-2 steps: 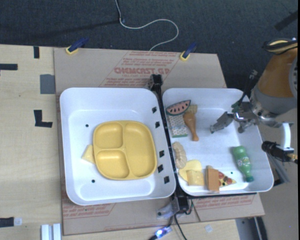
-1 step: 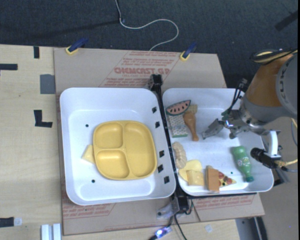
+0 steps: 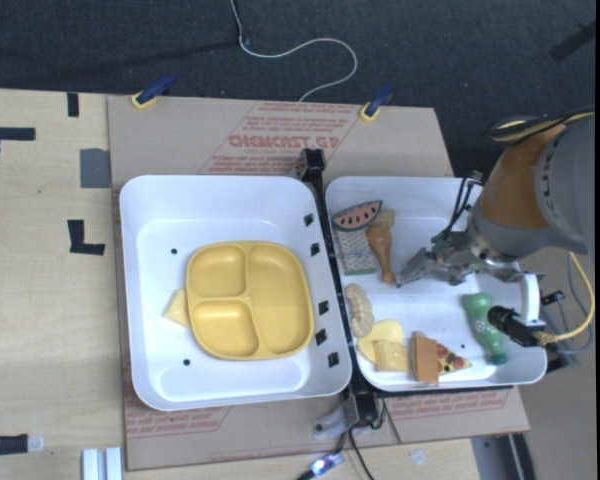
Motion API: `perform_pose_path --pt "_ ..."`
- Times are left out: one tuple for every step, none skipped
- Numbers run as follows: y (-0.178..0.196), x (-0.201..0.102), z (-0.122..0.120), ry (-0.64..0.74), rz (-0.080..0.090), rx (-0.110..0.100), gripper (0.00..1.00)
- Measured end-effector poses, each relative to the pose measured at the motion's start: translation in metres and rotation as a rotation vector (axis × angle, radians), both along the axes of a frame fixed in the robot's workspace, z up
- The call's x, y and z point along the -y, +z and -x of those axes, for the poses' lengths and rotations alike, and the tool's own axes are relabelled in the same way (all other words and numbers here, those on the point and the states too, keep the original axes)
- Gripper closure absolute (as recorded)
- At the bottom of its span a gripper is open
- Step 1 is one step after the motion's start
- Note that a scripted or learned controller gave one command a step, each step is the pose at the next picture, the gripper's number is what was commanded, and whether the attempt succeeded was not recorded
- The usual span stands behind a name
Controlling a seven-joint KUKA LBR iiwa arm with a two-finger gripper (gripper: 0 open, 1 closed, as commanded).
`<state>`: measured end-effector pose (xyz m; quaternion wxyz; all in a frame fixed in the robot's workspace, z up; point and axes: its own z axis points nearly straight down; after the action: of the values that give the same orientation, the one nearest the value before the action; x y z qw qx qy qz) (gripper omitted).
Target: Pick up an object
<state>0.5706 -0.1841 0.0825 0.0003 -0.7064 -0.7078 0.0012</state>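
The right bin (image 3: 430,190) holds several toy foods. A watermelon slice (image 3: 358,215) lies at its far left, with a brown drumstick (image 3: 382,248) just right of it and a flat speckled square (image 3: 355,255) below. Toward the front sit a pale pastry (image 3: 360,308), a yellow cheese wedge (image 3: 385,343) and a pizza slice (image 3: 430,358). A green vegetable (image 3: 485,323) lies at the right. My gripper (image 3: 408,271) is low in this bin, pointing left, its tip just right of the drumstick's lower end. Nothing shows held in it.
The left bin (image 3: 140,218) carries a yellow divided plate (image 3: 250,300) with a pale yellow wedge (image 3: 174,308) peeking out at its left. A black hinge strip (image 3: 325,268) separates the bins. The arm's grey and orange body (image 3: 525,193) overhangs the right bin's far right corner.
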Motion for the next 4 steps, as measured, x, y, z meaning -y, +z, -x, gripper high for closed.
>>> perform_pose_path --pt "0.013 0.000 -0.001 0.000 0.001 0.003 1.00" --pt "0.065 -0.011 0.001 0.000 -0.002 0.001 1.00" --pt "0.117 -0.011 -0.010 0.001 -0.001 0.005 1.00" --pt "0.142 -0.012 -0.010 0.000 -0.002 0.002 1.00"
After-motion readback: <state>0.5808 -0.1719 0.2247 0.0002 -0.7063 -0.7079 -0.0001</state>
